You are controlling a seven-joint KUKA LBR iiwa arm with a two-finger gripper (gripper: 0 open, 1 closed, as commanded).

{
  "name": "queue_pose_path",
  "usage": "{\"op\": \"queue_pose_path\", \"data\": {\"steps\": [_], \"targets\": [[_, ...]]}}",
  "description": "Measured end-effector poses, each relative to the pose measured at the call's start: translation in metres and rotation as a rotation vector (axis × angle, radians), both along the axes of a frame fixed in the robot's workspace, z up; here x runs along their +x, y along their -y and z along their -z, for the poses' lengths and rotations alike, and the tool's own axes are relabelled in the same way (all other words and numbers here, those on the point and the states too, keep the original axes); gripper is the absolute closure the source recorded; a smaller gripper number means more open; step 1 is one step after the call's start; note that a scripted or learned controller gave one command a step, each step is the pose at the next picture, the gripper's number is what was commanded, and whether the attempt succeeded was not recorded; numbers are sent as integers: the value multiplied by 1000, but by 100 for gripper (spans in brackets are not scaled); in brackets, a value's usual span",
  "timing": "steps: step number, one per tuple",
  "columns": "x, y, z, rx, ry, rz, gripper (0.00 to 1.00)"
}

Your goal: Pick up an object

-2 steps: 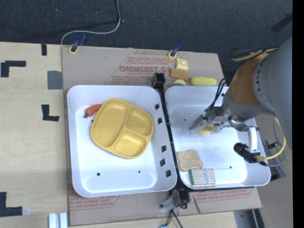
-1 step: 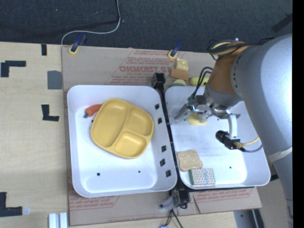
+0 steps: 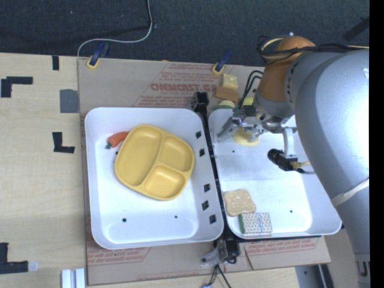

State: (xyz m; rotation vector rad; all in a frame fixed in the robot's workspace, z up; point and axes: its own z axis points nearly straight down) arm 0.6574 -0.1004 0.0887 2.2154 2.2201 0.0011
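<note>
- Your hand (image 3: 245, 129) sits low over the far left part of the right bin (image 3: 300, 221), right at a pale yellow round object (image 3: 246, 138) — whether its grip is open or closed on anything, I cannot tell.
- Other candidates lie well apart from it: a tan toast-like piece (image 3: 239, 201) and a speckled packet (image 3: 257, 223) near the bin's near edge.
- The yellow divided plate (image 3: 155, 161) and an orange piece (image 3: 117, 139) lie in the left bin (image 3: 105, 221).
- Centre over the pale object before closing — it lies close to the bin's far wall, so I judge a straight descent safest.
- Lift slowly and check that something comes up.
</note>
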Motion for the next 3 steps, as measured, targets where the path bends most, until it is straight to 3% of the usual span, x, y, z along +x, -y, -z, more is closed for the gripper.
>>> {"op": "queue_pose_path", "data": {"steps": [1, 2, 3], "targets": [[10, -2, -4, 2, -13, 3, 0], [11, 25, -8, 0, -4, 3, 0], [11, 23, -18, 0, -5, -1, 100]]}}
